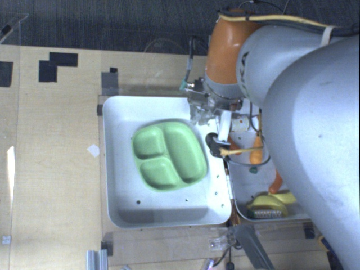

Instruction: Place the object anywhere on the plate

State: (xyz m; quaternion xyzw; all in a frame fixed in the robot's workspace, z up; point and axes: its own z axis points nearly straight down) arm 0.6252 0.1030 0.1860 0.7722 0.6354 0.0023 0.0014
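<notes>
Green three-part plate (169,155) lies in the left bin (121,167), centre of frame. Gripper (201,116) hangs over that bin's upper right corner, just beside the plate's rim; whether it is clenched or released cannot be told. Yellow object (270,202) and orange object (256,152) lie in the right bin (243,176), lower right, beside the arm (304,106).

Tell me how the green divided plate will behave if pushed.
The green plate looks like rigid moulded plastic, so it is probably stiff and light. Lying flat and broad, it should slide on the smooth white bin rather than tip.
</notes>
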